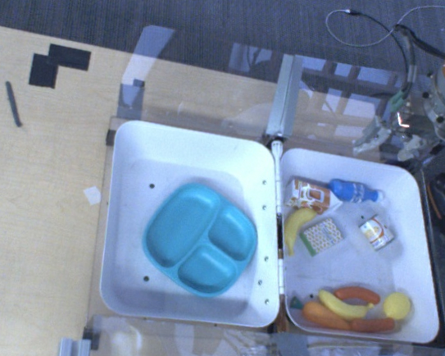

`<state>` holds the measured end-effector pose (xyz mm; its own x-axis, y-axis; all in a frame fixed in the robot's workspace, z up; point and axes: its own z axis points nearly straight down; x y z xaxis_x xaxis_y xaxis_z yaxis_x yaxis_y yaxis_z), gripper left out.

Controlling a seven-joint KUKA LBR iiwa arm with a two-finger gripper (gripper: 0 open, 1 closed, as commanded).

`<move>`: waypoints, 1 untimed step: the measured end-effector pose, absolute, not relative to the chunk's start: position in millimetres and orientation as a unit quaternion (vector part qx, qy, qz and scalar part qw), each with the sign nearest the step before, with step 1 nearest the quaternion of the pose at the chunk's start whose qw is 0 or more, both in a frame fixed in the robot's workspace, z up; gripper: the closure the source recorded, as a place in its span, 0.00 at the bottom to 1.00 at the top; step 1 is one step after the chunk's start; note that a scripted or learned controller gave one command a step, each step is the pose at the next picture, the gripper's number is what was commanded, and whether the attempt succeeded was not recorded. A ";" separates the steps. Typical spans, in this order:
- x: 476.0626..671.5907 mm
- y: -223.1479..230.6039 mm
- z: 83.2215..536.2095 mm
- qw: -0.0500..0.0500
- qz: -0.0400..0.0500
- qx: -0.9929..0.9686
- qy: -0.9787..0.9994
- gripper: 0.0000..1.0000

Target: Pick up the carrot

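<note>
The carrot [323, 314], a short orange piece, lies at the front edge of the right bin [423, 244], touching a small yellow banana [342, 305] just behind it. My gripper [390, 145] hangs high over the back rim of the right bin, far from the carrot. Its fingers [368, 143] are spread open with nothing between them. The orange band of the arm sits at the top right corner.
Around the carrot lie a red-orange sausage [358, 295], a lemon [396, 305] and a reddish piece [375, 324]. Farther back are a blue bottle [354, 191], a snack packet [311, 196], a can [376, 232], a checked box [322, 235] and another banana [296, 226]. The left bin [128, 200] holds a blue divided plate [201, 238].
</note>
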<state>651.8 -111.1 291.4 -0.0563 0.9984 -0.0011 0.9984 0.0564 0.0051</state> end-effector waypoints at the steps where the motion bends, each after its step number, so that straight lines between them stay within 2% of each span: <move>1: 599.4 -82.1 293.1 0.002 0.002 0.650 0.760 0.00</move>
